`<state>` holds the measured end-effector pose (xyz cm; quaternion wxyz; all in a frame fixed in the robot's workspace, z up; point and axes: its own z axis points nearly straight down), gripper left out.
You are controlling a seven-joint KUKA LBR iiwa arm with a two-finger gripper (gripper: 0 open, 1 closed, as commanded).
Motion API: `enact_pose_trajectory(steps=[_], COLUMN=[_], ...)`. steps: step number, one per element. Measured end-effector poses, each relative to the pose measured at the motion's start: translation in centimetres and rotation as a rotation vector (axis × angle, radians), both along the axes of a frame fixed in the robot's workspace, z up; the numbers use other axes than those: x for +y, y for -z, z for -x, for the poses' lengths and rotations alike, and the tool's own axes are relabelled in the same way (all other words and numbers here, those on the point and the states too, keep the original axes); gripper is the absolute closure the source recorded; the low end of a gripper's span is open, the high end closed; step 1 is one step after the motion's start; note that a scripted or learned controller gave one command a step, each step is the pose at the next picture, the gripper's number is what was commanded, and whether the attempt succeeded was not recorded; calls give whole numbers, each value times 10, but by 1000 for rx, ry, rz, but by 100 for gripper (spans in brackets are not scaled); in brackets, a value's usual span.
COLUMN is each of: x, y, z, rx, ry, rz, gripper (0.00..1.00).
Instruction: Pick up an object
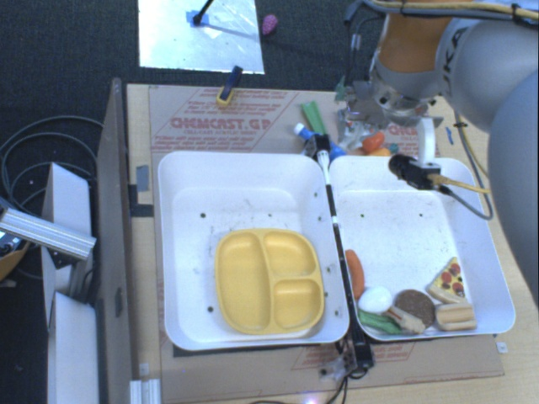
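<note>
- Gripper (368, 130) hangs above the far edge of the right bin (472, 251), near the divide between the two bins; something orange shows by its fingers, but I cannot tell how wide they stand or whether they hold it.
- Toy food sits bunched in the right bin's near corner: carrot (354, 273), white egg (376, 299), brown patty (414, 305), pizza slice (447, 281), bread roll (456, 316).
- Yellow divided plate (269, 279) lies flat in the left bin (202, 200).
- Green and blue pieces (312, 120) lie on the cardboard just behind the bins.
</note>
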<state>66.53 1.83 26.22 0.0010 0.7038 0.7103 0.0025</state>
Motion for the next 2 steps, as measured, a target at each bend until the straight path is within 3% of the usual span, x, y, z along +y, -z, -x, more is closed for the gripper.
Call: enact_pose_trajectory(steps=[1,2], x=[27,104], y=[29,52], z=[-4,-3], rx=[4,4], ry=[3,-1], rz=[2,0], gripper=[100,100])
